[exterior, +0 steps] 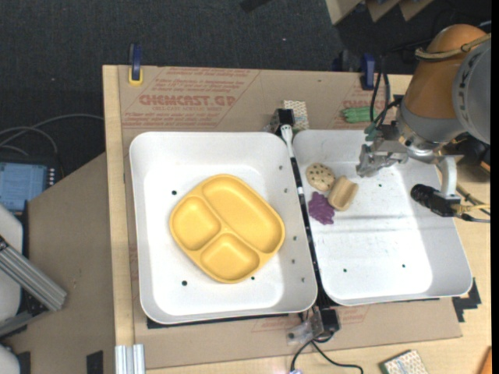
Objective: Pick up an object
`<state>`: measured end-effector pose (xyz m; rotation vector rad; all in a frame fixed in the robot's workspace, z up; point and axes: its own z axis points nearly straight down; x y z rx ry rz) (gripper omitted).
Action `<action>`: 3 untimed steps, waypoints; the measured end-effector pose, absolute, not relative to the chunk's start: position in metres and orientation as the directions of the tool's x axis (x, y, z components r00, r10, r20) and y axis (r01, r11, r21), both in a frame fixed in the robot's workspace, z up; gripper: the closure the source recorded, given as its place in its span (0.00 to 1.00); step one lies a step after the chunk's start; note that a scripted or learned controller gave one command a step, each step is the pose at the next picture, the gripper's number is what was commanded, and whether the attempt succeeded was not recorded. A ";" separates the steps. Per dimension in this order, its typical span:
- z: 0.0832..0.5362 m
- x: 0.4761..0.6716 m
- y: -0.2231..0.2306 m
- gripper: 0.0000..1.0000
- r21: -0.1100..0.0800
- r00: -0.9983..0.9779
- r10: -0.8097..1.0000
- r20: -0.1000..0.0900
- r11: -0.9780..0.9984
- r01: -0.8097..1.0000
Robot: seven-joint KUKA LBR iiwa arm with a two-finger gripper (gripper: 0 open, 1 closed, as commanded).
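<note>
We count two bins: the left bin point(148, 209) holds one yellow tray point(226, 226) with three compartments, sitting about centre. The right bin point(405, 263) holds three small items, all bunched at its 10 o'clock corner: one cookie point(319, 176), one tan block point(343, 193), one purple piece point(320, 207). The cookie sits at 12 o'clock of the purple piece, and the block lies at 3 o'clock of both, touching or nearly touching them. We can't tell which.

One gripper point(373, 162) hangs over the right bin's 12 o'clock edge, at about 1 o'clock of the block and near it. Nothing sits between its fingers. Whether the fingers are spread or closed, we can't tell from this angle.

Any of the three items would do as a target; the block is closest.

Risks as we see them:
- Clutter: items are packed so tight that a descent on the block may push the cookie or purple piece aside, or pinch two at once.
- Wall: the cluster sits just beside the divider between the bins, so a finger on that side may strike the rim.
- The block lies tilted, so it may slip out as the fingers close.
- The purple piece looks flat and soft, so the fingers may close above it.
</note>
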<state>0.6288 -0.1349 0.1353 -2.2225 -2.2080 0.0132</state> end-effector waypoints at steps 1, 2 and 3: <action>0.234 0.618 -0.138 1.00 0.010 0.002 1.000 -0.003 -0.002 1.000; 0.130 0.607 -0.140 1.00 -0.010 0.001 1.000 0.002 -0.001 1.000; 0.083 0.652 -0.095 1.00 0.005 -0.004 1.000 -0.001 0.004 1.000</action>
